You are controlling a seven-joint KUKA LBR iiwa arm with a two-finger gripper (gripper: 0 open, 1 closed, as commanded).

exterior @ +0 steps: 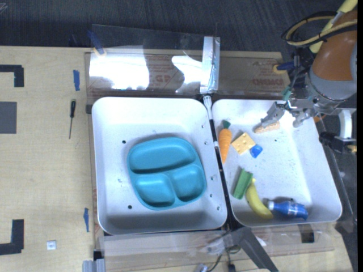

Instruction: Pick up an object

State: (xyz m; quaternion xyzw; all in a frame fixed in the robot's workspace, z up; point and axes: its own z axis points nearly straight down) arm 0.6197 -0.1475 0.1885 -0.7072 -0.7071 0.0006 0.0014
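Grey metal pincer (282, 117) hangs over the far corner of the right white plastic bin (317, 174), fingers spread, gripping nothing, just above a small tan wooden block (266, 127). That block looks the likeliest pick. Nearby lie an orange carrot (224, 143) and a yellow cheese wedge (243, 143). A clean grasp likely means centring over the block, descending straight, then clenching

Orange carrot (224, 143), blue tray (166, 172)
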